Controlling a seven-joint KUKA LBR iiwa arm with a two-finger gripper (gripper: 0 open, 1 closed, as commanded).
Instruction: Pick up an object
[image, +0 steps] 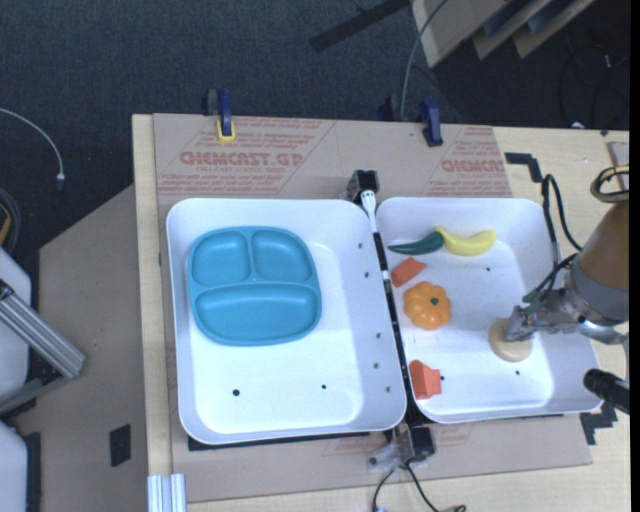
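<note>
The counter (300, 150) carries two shallow white bins side by side. The left bin (280, 400) holds a blue divided plate (255, 285) toward its far left part. The right bin (470, 390) holds several small things: a yellow banana (468, 241) near the far wall, a dark green pepper (418, 244) touching its left end, an orange wedge (407, 271) just below them, an orange pumpkin (427, 305) near the bin's middle, and a red-orange block (425, 378) close to the near left corner. Toward the right wall lies a round tan disc (511, 345). The arm comes in from the right, and its hand (528, 323) sits low over the disc, touching or just above it; whether the hand is released or clenched I cannot tell.
</note>
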